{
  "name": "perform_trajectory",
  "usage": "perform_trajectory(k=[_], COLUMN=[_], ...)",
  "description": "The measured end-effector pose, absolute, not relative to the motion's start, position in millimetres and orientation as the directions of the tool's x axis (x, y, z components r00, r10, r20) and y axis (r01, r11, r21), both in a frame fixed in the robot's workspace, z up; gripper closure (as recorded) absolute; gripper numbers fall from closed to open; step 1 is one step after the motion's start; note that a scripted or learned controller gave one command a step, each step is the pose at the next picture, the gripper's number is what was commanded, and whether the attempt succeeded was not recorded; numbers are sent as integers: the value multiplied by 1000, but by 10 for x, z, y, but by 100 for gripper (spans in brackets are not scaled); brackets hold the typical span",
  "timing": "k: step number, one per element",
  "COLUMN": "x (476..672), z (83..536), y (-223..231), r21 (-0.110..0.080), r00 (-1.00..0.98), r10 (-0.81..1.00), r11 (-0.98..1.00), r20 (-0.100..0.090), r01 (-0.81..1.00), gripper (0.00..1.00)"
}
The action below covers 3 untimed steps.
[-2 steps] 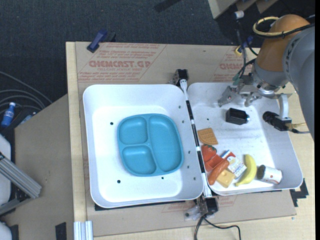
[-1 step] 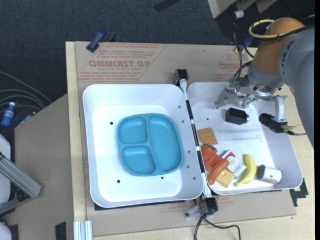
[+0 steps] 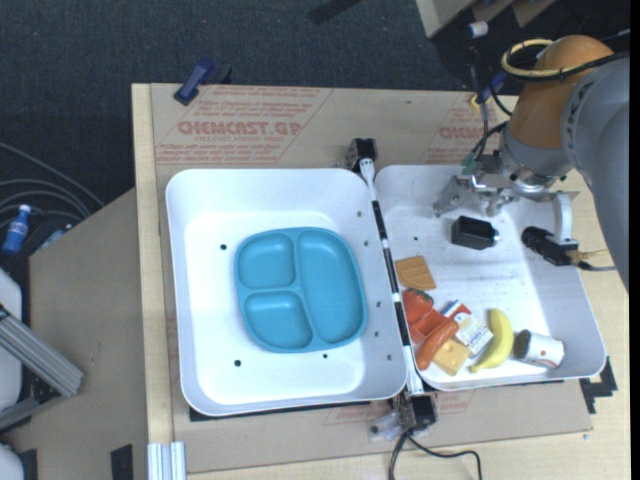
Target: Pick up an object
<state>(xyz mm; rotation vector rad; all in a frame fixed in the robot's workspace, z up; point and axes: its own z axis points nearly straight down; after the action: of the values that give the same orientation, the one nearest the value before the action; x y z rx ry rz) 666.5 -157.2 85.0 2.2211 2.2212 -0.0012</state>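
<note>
My gripper (image 3: 468, 204) hangs over the far part of the right bin (image 3: 560, 298), its fingers spread apart with nothing between them. Just in front of it a small black block (image 3: 473, 233) lies on the bin floor. Nearer the camera lie a tan cracker (image 3: 415, 271), red and orange pieces (image 3: 428, 323), an orange cheese-like block (image 3: 450, 357), a yellow banana (image 3: 498, 339) and a small white cylinder (image 3: 541, 349). None of these touches the gripper.
The left bin (image 3: 195, 268) holds a blue divided plate (image 3: 298, 288). A ridge (image 3: 385, 258) separates the two bins. The arm's grey and orange wrist (image 3: 550, 98) rises over the right bin's far right corner.
</note>
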Motion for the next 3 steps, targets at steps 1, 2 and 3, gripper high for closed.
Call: perform_trajectory(k=[1,2,3], x=[6673,6672,6664], z=[957,954,848], y=[-1568,-1567,-1559], r21=[2,1,-2], r00=[-1,-1,-1], r10=[1000,1000,1000], r11=[1,1,1], r20=[-2,-2,0], r01=[1000,1000,1000], gripper=[100,0,0])
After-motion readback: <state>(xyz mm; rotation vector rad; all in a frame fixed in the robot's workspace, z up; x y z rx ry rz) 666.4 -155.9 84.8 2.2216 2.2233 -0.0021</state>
